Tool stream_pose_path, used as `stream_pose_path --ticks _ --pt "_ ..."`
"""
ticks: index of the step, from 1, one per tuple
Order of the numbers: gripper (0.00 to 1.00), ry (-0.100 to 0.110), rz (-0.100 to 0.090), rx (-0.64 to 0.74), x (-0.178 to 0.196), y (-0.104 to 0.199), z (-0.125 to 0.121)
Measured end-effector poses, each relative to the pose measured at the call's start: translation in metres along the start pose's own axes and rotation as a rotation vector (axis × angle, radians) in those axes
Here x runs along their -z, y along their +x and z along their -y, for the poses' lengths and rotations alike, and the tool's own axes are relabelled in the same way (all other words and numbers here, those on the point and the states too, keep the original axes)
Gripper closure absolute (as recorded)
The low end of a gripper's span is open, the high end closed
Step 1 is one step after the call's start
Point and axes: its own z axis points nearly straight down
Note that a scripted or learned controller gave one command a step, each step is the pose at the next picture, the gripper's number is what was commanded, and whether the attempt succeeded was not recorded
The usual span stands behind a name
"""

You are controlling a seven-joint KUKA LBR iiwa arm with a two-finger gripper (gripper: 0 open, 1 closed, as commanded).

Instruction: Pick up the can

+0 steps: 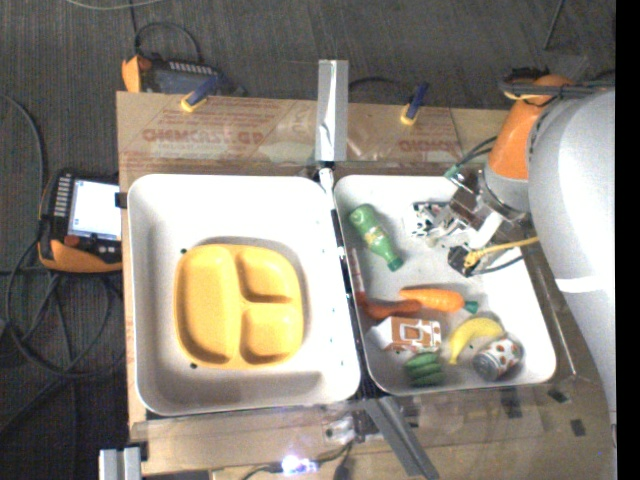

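1. Nearest you, in the right bin's (545, 298) front corner, you'll find the can (497, 357) lying on its side, with a banana (470, 336) touching its left edge.
2. Left of those along the same front edge sit a green vegetable (424, 368) and a small white and orange carton (412, 334).
3. A little farther back, a carrot (432, 298) lies across the middle of that bin, and beyond it a green bottle (374, 234) lies tilted near the divider.
4. In the left bin (150, 268) you have a yellow divided tray (240, 301), sitting flat.
5. At the far right, the arm (575, 188) comes in over the bin's back corner, orange band above the wrist, angled down and to the left.
6. The gripper (438, 218) hangs over the back part of the right bin, well apart from the can. You can see nothing between its fingers, but how wide they stand is not clear from here.
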Motion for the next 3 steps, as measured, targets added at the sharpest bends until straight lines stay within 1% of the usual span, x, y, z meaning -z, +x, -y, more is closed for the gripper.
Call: stream_pose_path --ticks 1,2,3 --pt "0.00 0.029 0.010 -0.283 -0.003 0.020 -0.011" --pt "0.00 0.045 -0.010 -0.572 -0.004 0.022 -0.009" --pt "0.00 0.038 -0.004 -0.313 0.006 0.015 -0.020"
